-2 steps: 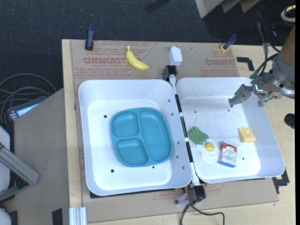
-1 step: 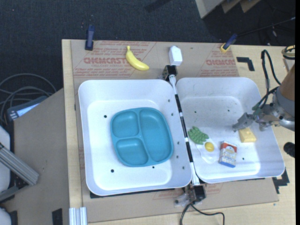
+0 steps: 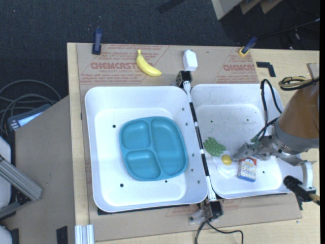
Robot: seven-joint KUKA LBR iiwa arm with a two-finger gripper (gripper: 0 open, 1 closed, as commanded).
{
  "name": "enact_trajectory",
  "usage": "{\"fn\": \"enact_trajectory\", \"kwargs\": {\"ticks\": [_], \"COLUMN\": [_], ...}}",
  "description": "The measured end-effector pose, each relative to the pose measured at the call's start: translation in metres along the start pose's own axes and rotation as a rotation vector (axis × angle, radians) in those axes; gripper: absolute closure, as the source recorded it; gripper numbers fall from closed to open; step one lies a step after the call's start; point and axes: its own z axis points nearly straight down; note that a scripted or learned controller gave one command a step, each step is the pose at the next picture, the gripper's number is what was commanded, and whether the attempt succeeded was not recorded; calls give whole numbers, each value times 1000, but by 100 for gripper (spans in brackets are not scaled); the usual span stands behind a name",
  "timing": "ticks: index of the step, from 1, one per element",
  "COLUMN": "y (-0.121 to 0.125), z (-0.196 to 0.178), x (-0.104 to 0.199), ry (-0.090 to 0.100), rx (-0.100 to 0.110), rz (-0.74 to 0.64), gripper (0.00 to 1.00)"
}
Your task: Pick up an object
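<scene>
The claw [image 3: 247, 151] is lowered into the right bin [image 3: 228, 98], just above the small box [image 3: 247, 170], presumably for grasping; its opening cannot be told.

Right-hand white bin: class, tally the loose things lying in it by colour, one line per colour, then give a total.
Green: 1, the leafy green toy
Yellow: 1, the small round yellow piece
White, red and blue: 1, the small printed box
Total: 3
</scene>
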Motion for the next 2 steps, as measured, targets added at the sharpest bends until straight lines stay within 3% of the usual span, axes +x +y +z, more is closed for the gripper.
{"fn": "enact_trajectory", "kwargs": {"ticks": [1, 2], "y": [0, 25], "z": [-10, -2], "x": [0, 64], "ry": [-1, -10], "rx": [-2, -8], "rz": [0, 2], "gripper": [100, 100]}}
